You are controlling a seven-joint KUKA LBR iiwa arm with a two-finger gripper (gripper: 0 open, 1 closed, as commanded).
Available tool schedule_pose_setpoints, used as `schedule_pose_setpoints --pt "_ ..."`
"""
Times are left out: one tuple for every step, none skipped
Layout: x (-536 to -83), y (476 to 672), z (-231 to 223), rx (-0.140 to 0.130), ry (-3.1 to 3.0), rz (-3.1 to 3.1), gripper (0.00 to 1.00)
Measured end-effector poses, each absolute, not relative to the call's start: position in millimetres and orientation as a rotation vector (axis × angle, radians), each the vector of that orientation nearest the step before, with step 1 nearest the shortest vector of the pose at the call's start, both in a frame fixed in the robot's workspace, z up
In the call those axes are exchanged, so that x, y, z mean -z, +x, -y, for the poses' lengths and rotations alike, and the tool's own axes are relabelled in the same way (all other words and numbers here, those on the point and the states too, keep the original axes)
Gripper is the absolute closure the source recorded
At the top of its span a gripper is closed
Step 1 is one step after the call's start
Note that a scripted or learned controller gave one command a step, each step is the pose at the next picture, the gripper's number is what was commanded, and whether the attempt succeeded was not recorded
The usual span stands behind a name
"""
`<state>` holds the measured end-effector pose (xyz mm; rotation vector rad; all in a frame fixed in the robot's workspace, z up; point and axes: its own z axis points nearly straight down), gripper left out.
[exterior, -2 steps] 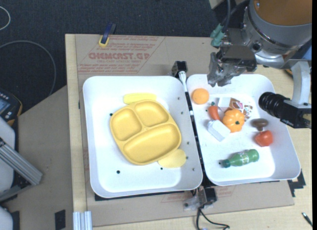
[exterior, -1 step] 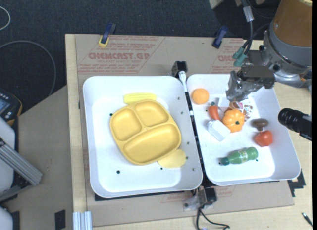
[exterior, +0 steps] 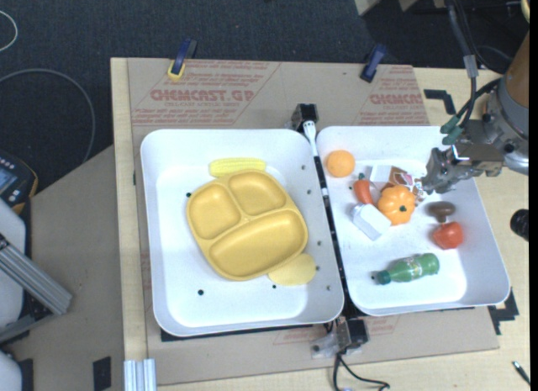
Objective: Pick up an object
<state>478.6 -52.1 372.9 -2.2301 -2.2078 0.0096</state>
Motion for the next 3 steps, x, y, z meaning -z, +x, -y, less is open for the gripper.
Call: schedule_pose_setpoints --pt "-422 485.0 4 0.009 -2.218 2.231 1.00" --pt "-401 490.2 21 -0.005 -2.222 2.217 1.00" --pt "-417 479.4 5 0.004 -2.221 2.226 1.00"
